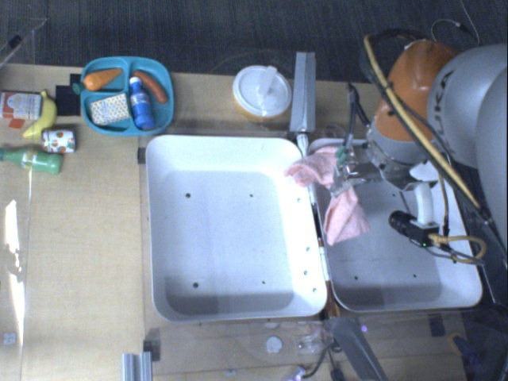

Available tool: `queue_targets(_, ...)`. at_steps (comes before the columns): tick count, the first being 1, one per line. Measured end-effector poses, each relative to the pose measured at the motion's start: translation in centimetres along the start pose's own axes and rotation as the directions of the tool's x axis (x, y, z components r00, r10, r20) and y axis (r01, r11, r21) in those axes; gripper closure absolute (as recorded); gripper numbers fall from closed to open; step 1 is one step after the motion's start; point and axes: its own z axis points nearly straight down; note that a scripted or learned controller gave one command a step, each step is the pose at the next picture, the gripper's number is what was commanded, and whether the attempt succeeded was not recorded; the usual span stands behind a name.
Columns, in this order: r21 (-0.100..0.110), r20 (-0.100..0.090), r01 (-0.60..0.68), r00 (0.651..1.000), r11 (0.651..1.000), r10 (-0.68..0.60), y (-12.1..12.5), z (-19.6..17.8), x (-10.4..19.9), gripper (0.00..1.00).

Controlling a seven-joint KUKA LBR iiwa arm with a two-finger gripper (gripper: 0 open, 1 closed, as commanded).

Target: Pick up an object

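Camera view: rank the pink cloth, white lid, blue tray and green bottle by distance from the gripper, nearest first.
1. Pink cloth, right at the gripper, draped over the bins' shared edge.
2. White lid, on the bench behind the bins.
3. Blue tray, back left.
4. Green bottle, far left.

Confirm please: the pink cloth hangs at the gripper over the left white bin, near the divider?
Not quite. The camera view shows the pink cloth at the gripper mostly over the right white bin, near the divider; just one corner reaches the left white bin.
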Motion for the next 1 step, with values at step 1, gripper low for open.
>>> queue_targets(1, -0.003, 0.002, -0.055, 0.998, 0.998, 0.055, 5.57, -2.82, -2.76, 1.00)
